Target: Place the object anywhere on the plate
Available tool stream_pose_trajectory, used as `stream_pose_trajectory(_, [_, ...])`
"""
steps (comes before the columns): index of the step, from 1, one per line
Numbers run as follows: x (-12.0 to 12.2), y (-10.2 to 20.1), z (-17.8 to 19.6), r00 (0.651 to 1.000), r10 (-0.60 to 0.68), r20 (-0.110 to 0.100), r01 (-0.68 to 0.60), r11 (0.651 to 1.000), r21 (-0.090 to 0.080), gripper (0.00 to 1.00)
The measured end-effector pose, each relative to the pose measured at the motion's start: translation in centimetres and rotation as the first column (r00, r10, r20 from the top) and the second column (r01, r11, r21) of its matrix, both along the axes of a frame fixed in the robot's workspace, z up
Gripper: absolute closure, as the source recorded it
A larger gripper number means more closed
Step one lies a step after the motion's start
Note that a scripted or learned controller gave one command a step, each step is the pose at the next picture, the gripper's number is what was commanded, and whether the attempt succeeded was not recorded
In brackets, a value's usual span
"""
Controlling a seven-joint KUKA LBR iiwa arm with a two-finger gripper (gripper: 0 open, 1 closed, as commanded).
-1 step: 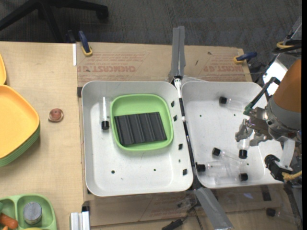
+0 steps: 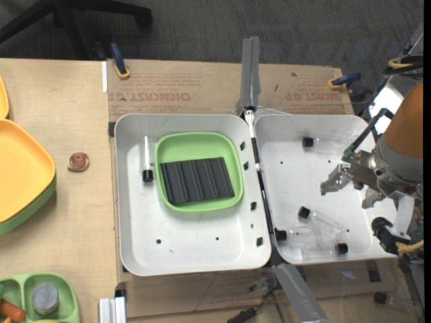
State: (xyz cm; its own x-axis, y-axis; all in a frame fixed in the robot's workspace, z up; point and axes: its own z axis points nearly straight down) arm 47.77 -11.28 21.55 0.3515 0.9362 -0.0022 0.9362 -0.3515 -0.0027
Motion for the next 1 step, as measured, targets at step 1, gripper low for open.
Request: stream_pose_trajectory(1, [5.76, -3.66, -0.53, 0.993, -0.114, -0.001, 0.114, 0.993, -0.001, 0.0])
